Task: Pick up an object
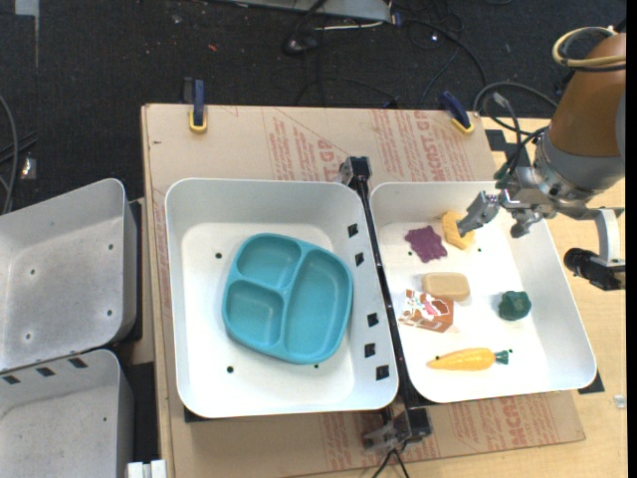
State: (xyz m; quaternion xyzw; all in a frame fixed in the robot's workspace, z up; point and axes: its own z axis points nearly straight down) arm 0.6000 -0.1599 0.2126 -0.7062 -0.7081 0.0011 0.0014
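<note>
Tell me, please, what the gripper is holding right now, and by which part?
Nothing is held: the gripper hangs open above the right bin, beside the yellow piece.

- robotics lab: arm [587,118] at a cardboard-covered tabletop [259,142] held by clamps [197,106]
- two white bins [184,267], toy test objects
- loose cables [318,28] on dark carpet

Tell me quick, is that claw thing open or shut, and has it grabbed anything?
Gripper: open, fingers spread over the right bin, holding nothing; one fingertip is beside the yellow block.
</note>
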